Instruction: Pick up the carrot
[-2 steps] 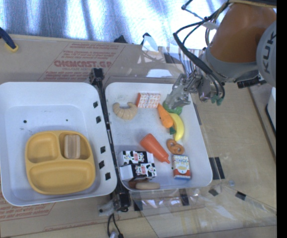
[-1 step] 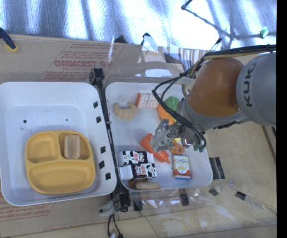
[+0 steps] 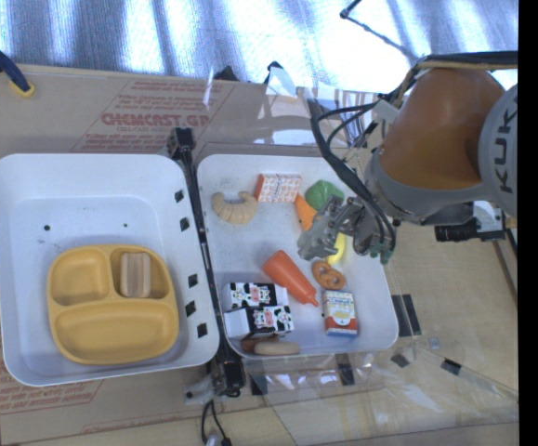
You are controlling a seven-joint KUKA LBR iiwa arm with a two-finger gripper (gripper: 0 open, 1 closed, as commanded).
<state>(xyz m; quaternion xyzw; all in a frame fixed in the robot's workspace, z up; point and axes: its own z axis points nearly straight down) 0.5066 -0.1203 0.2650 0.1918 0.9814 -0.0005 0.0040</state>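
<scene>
Brown cardboard covered the bench (image 3: pixel 83 119) under my camera, and two shallow white bins sat on it side by side. From my seat I saw the arm (image 3: pixel 440 147) reach in from the right, its orange band bulking over the right bin (image 3: pixel 376 316). The gripper (image 3: pixel 329 233) hung low over that bin's right half, and I could not tell how far its fingers stood apart, nor could I see anything held between them.

The carrot (image 3: pixel 290 277) lay on the bin floor just below and left of the gripper, tilted, apart from it. A small pretzel (image 3: pixel 328 274) sat directly beneath the gripper, with a little juice carton (image 3: pixel 340 312) lower still. A green toy vegetable (image 3: pixel 323 194) and an orange piece (image 3: pixel 305 212) showed just above and left of the gripper. Further left of it were a croissant (image 3: pixel 234 207) and a red-and-white box (image 3: pixel 277 187). Two cow-patterned milk cartons (image 3: pixel 259 307) stood down and left of the gripper, beside a sausage-like piece (image 3: pixel 269 347) at the bin's near wall.

Well to the left of the gripper, the other bin (image 3: pixel 27 193) held a yellow divided plate (image 3: pixel 111 323) with a small tan piece (image 3: pixel 135 274) in one upper compartment.
</scene>
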